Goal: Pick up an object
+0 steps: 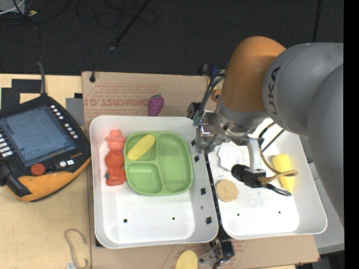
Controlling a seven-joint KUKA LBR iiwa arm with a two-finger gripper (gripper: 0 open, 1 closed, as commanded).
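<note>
Camera view looks down on two white bins side by side on the counter (33, 228). The grey arm (308, 88) reaches in from the right, and its gripper (208, 132) hangs over the back of the right bin (303, 223), close to the wall it shares with the left bin (146, 228). The wrist hides the tip, so I cannot tell whether it is spread or closed, and nothing can be seen held in it.

In the right bin a white lump (229, 156), hard to make out against the bin floor, lies just below the gripper. A round tan disc (228, 191) lies nearer the front, and a yellow block (280, 162) sits toward the right wall.

In the left bin a green divided plate (168, 172) lies flat with a yellow corn cob (139, 146) in its back left compartment. A red and pink toy figure (114, 161) lies just beside the plate's left edge.

Outside the bins, a small purple thing (156, 104) rests on the cardboard behind the left bin, a yellow thing (187, 259) lies at the front edge, and a teach pendant (39, 144) sits at the left.
</note>
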